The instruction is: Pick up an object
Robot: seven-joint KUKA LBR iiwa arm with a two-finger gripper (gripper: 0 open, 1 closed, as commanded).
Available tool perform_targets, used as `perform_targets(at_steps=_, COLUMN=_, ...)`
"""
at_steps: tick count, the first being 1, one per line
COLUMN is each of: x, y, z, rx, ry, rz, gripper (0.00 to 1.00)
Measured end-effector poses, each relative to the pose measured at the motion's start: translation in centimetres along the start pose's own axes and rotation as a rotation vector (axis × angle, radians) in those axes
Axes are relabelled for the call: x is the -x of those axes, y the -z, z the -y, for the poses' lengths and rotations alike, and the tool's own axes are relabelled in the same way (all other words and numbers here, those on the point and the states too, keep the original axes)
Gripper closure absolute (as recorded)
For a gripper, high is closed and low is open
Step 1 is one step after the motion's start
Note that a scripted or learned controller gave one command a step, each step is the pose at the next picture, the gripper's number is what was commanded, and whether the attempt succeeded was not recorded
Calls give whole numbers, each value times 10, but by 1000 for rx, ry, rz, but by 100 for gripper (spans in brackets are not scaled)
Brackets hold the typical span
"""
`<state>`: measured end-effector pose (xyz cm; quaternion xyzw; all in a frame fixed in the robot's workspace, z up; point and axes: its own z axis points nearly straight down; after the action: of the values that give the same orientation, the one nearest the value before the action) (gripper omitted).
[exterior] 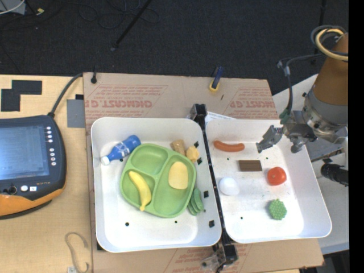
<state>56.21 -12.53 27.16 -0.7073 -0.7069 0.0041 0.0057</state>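
Gripper (282, 139) hangs spread and empty over the right bin (318, 209).

Just below it lies a round, glossy red tomato (276, 176), beside a flat brown block (249, 165). A sausage (228, 147), a white egg (228, 186) and a knobbly green broccoli (277, 209) share that bin; the left bin (108, 220) bears a green plate (149, 158) with a banana (140, 190).

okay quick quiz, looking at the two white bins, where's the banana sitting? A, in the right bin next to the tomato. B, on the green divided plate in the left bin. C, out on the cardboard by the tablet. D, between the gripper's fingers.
B: the banana lies in a compartment of the green divided plate inside the left bin, while the tomato sits in the right bin.
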Motion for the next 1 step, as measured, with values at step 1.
perform_targets(at_steps=1, x=0, y=6, z=-2, rx=10, ry=2, rz=1, gripper=0)
